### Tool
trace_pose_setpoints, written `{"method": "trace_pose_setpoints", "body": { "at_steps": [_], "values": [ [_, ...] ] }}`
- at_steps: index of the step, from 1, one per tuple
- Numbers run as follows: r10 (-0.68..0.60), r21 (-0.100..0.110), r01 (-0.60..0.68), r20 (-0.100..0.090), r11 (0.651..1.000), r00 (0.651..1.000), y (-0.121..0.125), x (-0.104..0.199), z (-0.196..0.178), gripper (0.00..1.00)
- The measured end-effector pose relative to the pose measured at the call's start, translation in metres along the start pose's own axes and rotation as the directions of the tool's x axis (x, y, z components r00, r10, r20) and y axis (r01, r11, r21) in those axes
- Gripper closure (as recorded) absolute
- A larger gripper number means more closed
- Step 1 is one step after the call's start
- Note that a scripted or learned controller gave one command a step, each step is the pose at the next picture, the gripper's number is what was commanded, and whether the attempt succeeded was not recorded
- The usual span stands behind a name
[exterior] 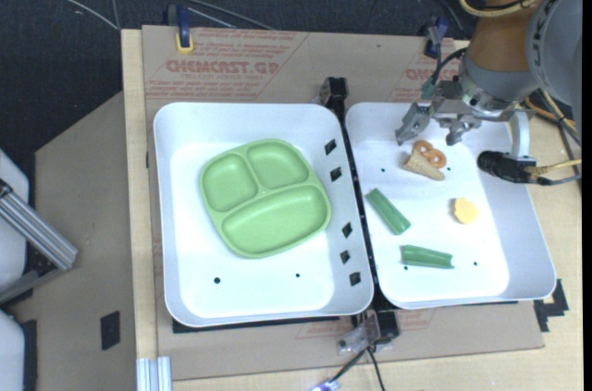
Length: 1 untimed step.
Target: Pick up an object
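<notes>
White right bin carries all the loose items, so the arm sits over it. The end effector hangs at the bin's far edge, fingers spread wide, nothing between them. Likely target: the tan pretzel-topped wedge – directly below the open fingers, near but apparently not touching. Yellow piece lies further toward the camera and slightly right; two green sticks further still. Green divided plate sits in the left bin, well apart – not in play.
</notes>
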<state>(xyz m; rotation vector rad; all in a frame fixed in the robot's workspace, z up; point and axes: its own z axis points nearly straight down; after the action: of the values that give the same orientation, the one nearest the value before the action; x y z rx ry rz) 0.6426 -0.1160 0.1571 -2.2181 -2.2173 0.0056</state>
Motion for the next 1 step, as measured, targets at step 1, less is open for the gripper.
{"method": "trace_pose_setpoints", "body": {
  "at_steps": [1],
  "values": [
    [-0.002, 0.002, 0.002, -0.001, 1.0, 1.0, 0.002, 0.0067, 0.0616, 0.0]
  ]
}}
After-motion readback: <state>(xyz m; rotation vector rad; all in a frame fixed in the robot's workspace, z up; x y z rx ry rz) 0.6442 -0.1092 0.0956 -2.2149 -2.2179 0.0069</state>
